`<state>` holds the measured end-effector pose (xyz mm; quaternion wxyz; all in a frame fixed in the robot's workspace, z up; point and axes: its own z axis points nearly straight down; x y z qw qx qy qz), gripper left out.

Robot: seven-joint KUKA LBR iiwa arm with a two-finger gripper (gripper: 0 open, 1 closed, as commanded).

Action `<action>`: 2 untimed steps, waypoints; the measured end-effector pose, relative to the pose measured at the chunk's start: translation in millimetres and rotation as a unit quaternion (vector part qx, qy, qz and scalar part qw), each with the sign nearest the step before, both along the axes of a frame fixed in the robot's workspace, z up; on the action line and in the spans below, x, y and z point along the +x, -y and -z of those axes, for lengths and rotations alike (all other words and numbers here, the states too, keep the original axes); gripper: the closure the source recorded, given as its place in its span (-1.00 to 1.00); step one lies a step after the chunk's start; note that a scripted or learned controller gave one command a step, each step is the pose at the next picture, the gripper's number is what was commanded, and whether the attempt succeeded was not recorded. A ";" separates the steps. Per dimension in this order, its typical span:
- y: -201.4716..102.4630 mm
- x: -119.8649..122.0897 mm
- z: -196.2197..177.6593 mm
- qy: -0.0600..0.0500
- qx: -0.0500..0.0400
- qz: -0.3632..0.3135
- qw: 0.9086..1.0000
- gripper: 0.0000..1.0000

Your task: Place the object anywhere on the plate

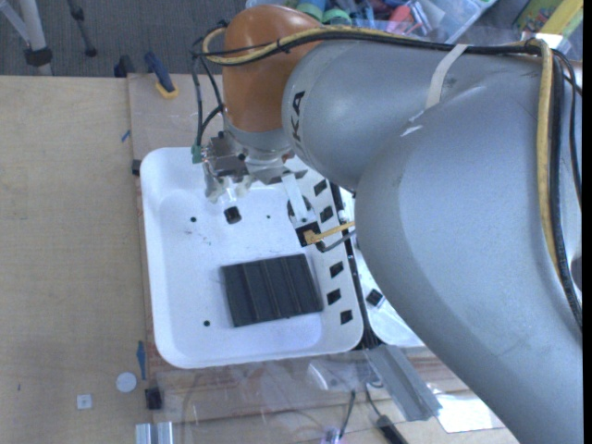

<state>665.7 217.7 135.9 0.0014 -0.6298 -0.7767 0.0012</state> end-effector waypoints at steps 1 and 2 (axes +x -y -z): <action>48.7 -35.7 25.4 0.000 0.000 0.037 0.999 1.00; 57.1 -50.3 38.5 0.014 0.006 0.120 0.993 1.00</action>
